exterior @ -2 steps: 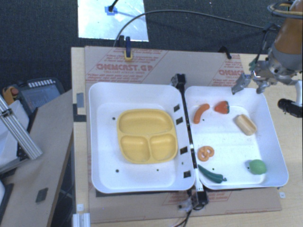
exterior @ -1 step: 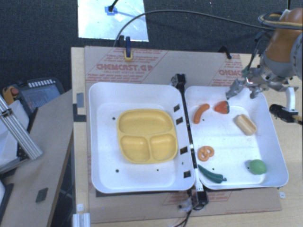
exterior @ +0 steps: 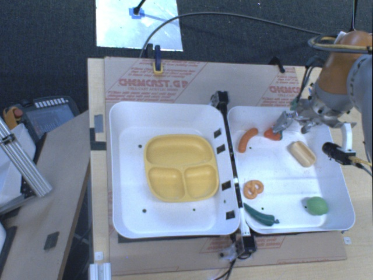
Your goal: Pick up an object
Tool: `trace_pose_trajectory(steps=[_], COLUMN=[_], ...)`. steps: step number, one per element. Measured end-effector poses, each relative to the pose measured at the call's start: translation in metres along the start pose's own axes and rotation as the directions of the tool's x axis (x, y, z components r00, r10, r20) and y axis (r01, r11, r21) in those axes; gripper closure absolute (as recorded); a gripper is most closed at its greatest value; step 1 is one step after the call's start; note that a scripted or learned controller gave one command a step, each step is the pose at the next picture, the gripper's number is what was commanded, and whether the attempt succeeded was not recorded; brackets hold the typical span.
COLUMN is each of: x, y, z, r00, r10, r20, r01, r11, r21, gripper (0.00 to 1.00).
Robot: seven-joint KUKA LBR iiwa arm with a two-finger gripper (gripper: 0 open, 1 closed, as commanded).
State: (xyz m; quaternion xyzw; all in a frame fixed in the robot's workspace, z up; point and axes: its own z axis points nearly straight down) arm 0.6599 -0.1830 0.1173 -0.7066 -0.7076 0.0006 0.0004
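Orange-red, a small object (exterior: 271, 135) lies at the tip of my end effector (exterior: 284, 123) in the right bin's (exterior: 338, 214) far part. I cannot tell whether I grip it.

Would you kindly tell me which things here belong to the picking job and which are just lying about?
Job:
claw
red piece by the claw
sausage
bread roll
pretzel
green ball
green pepper

Lying about:
yellow tray in the left bin
pendant
metal sheet
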Motion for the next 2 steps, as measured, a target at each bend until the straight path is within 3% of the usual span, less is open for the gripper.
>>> trace_pose_trajectory(steps=[1, 2], x=[0.001, 0.000], y=[0.001, 0.002], z=[0.034, 0.020], r00=[1.000, 1.000], r10=[-0.003, -0.005], r20=[0.000, 0.001], r01=[0.003, 0.005], r11=[1.000, 1.000], r21=[-0.001, -0.005], gripper=[0.00, 1.00])
